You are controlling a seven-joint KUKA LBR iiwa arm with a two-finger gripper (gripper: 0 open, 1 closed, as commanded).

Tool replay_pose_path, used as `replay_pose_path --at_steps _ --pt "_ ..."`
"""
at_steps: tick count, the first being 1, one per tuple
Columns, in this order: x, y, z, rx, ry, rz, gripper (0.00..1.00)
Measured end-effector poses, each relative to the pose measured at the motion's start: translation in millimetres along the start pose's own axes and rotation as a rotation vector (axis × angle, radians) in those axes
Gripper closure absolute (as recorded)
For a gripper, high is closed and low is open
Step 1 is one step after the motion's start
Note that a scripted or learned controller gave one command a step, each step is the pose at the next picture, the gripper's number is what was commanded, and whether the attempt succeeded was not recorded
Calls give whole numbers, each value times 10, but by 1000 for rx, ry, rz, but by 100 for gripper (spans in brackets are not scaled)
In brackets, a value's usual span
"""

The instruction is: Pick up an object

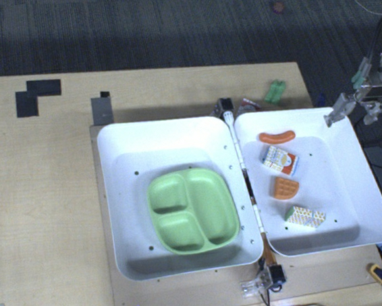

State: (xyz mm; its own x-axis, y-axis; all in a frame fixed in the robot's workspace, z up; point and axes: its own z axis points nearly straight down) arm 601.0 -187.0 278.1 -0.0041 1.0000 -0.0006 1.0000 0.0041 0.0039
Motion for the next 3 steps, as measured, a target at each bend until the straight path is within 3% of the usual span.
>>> replay_pose_path --at_steps 1,2,3 --pt "-187 -269 1021 5 1 2 0" --pt "267 177 1879 -9 -1 0 0" --pt "873 -270 1876 -12 -2 1 0"
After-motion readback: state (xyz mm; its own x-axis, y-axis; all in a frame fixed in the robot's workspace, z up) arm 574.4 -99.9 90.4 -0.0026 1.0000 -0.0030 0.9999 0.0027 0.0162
